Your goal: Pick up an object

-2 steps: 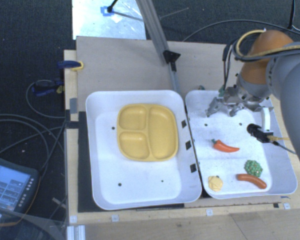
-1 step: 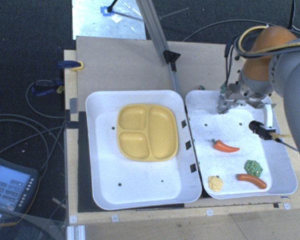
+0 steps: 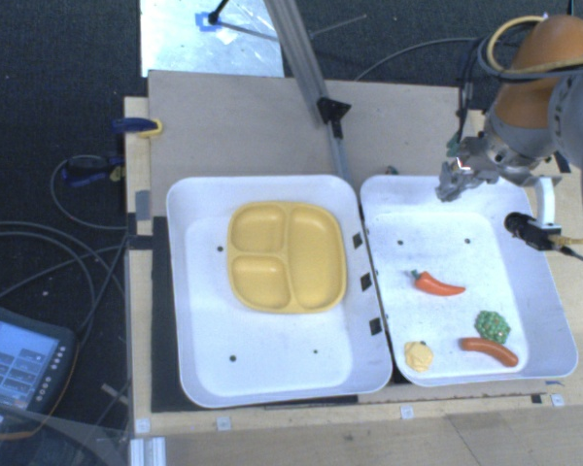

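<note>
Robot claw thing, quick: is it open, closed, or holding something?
Tool: cannot be told whether open or closed; it hangs above the far edge of the right shallow white bin, with nothing seen in it.

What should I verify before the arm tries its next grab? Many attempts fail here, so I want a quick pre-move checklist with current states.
1. Targets present in right bin: ok; orange pepper, green piece, sausage and yellow piece lie there.
2. Items spaced for a clean grasp: pepper ok; green piece and sausage not ok, nearly touching.
3. Gripper over a target: not ok; it sits over the bin's far rim.
4. Finger opening: cannot tell.
5. Left bin holds only the yellow divided plate: ok.
</note>
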Controlling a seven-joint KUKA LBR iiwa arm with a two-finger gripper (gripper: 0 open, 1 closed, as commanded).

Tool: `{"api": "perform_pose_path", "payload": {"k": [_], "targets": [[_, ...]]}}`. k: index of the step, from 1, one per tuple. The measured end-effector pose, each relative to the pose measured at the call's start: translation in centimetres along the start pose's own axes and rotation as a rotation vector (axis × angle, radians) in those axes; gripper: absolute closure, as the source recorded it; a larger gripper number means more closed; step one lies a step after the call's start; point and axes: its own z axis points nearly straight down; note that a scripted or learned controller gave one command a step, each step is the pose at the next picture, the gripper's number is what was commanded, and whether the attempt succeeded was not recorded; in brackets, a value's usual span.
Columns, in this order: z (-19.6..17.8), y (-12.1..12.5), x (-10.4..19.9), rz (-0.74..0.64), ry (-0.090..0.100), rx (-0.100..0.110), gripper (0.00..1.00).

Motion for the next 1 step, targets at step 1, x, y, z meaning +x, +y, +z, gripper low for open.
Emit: {"api": "perform_pose_path", "payload": {"k": [1], "targets": [[-5.66, 1.27, -0.2, -0.002, 0.0, 0.0, 1.0]]}}
